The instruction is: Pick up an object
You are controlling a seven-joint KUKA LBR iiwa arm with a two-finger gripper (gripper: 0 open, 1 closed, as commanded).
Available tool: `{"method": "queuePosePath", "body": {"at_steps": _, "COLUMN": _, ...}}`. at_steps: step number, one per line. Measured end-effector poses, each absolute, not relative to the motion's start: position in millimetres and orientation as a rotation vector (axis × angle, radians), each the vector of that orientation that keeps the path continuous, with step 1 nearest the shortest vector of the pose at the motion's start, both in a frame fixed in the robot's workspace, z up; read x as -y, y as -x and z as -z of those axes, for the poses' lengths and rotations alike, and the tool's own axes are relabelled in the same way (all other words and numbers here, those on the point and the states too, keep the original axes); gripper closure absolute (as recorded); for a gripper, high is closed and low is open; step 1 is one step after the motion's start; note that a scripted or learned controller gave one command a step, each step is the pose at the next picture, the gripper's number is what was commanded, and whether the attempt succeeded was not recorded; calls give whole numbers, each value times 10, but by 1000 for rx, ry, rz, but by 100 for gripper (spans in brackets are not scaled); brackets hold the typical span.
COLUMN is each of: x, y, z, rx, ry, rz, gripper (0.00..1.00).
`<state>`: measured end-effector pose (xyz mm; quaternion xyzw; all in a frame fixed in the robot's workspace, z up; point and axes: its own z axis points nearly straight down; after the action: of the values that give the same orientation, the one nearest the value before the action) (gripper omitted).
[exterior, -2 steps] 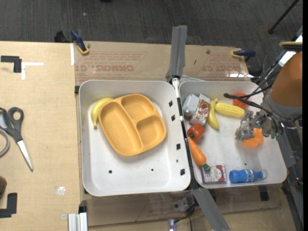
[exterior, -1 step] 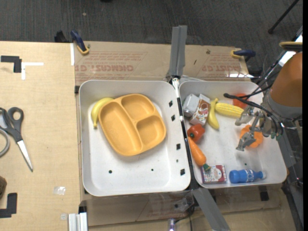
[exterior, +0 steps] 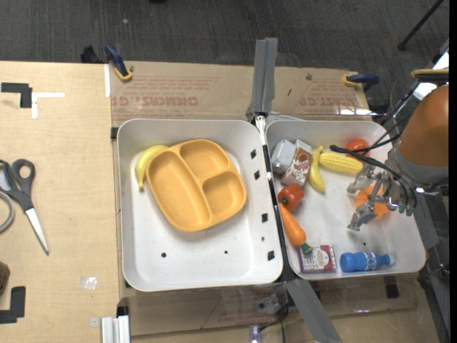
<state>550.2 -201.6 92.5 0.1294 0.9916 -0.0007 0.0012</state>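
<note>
My gripper (exterior: pixel 355 206) hangs low over the right part of the right bin (exterior: pixel 335 224). It is open, with its two metal fingers (exterior: pixel 355 186) spread toward the left. A small orange object (exterior: pixel 377 201) lies just behind the fingertips, under the gripper's body and partly hidden by it. I cannot tell whether the fingers touch it. A yellow corn cob (exterior: pixel 341 163) lies just above the gripper. A blue bottle (exterior: pixel 365 261) lies below it, near the bin's front wall.
The right bin also holds a banana (exterior: pixel 316 171), a grey carton (exterior: pixel 291 157), a red tomato (exterior: pixel 290 195), a carrot (exterior: pixel 292 227), a small box (exterior: pixel 318 258) and a red item (exterior: pixel 357 146). The left bin (exterior: pixel 207 259) holds a yellow divided plate (exterior: pixel 196 184) and another banana (exterior: pixel 146 161).
</note>
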Motion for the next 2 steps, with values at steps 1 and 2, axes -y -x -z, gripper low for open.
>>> {"method": "queuePosePath", "body": {"at_steps": 1, "x": 2011, "y": -5519, "z": -1027, "rx": -3109, "ry": -401, "rz": 4, "gripper": 100}}
{"method": "queuePosePath", "body": {"at_steps": 2, "x": 2008, "y": -5520, "z": -1026, "rx": -3109, "ry": -401, "rz": 4, "gripper": 0}}
